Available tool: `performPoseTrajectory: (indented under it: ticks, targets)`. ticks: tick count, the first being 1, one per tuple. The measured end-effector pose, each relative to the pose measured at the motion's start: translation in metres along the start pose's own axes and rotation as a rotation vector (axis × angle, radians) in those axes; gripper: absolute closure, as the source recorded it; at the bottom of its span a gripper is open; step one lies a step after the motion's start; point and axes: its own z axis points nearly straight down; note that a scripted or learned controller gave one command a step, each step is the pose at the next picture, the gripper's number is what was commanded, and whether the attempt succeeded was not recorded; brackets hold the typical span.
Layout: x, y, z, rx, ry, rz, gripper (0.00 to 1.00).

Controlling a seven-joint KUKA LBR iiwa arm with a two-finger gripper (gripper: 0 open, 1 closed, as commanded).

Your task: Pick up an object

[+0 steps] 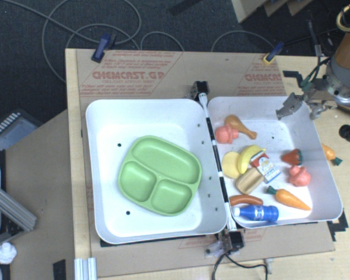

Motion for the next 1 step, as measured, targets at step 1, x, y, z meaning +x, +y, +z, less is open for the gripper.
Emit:
performPoseTrajectory:
  ticks: [1]
  targets:
    - [-0.0195, -0.0469, 0.1079, 0.000, 0.005, -0.003, 0.00]
